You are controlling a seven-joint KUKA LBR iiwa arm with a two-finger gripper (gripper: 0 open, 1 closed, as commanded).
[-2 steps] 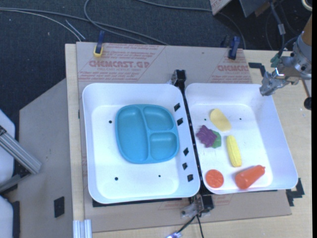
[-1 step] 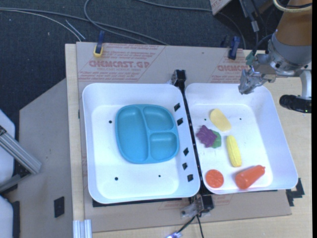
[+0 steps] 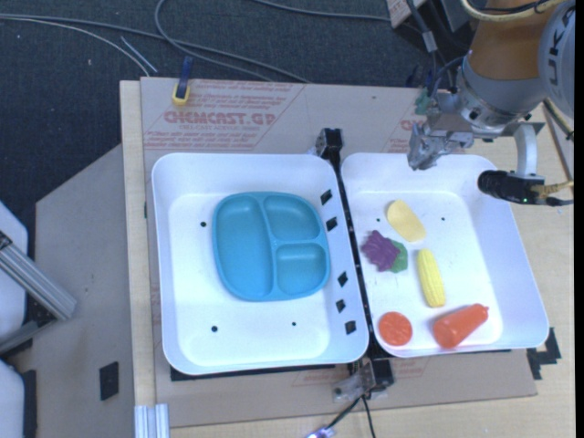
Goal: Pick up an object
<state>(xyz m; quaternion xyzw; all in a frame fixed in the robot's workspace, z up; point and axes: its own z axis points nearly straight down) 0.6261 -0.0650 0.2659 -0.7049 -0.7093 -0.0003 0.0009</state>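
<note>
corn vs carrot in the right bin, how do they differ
The corn is yellow; the carrot is orange-red. The corn lies nearly lengthwise up and down the view, while the carrot lies slanted across the bin's near right corner. The corn is a slim, even stick; the carrot is fatter and tapers. Both are toy foods lying flat in the right bin, apart from each other.

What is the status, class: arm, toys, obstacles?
Gripper above right bin's far rim, holding nothing. Toy corn, grapes, carrot lie in bin, untouched. Nothing blocking.
</note>
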